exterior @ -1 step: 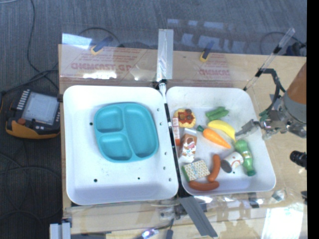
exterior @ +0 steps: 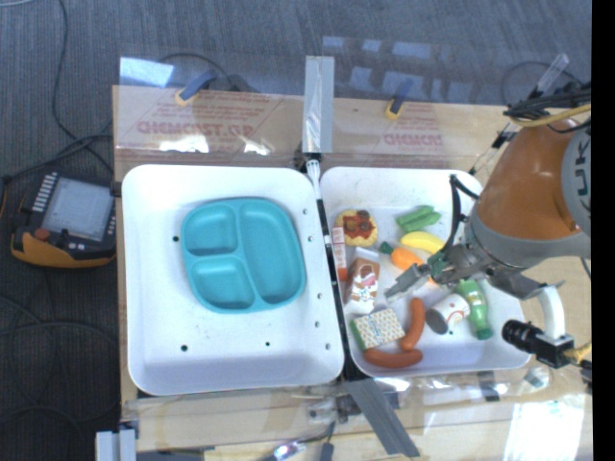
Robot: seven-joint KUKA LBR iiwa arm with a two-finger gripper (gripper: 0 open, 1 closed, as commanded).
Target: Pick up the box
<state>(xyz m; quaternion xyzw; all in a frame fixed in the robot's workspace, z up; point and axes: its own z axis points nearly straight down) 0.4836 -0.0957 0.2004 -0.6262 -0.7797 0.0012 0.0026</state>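
The right bin (exterior: 384, 195) holds several toy food items. A small white and brown box (exterior: 363, 282) stands near its left wall. Just below it lies a flat box (exterior: 378, 327) with a green checked pattern. My gripper (exterior: 423, 275) hangs low over the middle of this bin, to the right of the white and brown box and above-right of the checked one. I see nothing held in it. The orange and grey arm (exterior: 533, 200) reaches in from the right and hides part of the bin's right side.
Around the gripper lie a green pepper (exterior: 418, 217), a yellow fruit (exterior: 423, 242), a red and yellow piece (exterior: 357, 226), two red sausages (exterior: 415, 322), a green bottle (exterior: 476, 307) and a white can (exterior: 444, 313). The left bin (exterior: 154, 344) holds a teal divided plate (exterior: 240, 254).
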